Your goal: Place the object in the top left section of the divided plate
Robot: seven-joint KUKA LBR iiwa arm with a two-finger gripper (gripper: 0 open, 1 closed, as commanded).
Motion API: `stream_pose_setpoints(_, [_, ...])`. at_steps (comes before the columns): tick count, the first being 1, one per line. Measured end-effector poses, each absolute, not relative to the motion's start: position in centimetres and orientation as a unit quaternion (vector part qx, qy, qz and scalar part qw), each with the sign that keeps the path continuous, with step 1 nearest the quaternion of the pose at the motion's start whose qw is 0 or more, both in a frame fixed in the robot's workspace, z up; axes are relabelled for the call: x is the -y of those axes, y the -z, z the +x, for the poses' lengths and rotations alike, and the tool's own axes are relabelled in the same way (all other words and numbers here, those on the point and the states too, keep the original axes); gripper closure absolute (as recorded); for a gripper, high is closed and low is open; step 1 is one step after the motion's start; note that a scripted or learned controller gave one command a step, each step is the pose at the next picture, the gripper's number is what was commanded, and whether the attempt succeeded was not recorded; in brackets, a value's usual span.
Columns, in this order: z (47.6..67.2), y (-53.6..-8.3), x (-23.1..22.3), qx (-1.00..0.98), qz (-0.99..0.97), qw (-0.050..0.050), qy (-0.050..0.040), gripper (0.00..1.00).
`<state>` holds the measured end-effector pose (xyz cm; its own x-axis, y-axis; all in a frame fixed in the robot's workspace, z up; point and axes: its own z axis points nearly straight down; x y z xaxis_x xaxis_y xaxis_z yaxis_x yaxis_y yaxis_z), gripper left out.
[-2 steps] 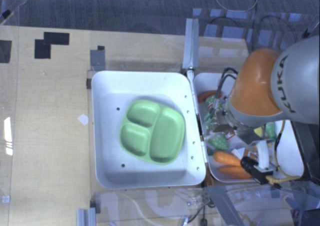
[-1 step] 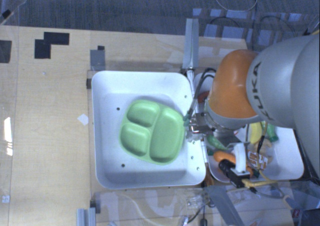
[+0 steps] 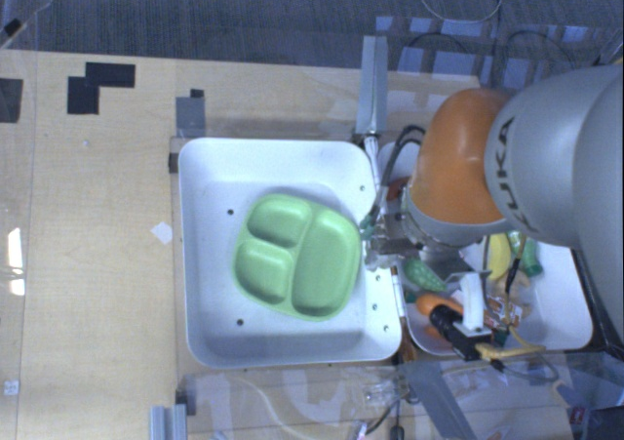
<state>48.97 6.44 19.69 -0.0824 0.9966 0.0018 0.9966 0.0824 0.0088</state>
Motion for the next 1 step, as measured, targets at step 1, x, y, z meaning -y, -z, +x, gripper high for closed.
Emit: stream_pose_setpoints(1, [48.79, -33.54, -5.44, -0.71, 0.704, 0.002, -0.0026, 1.0])
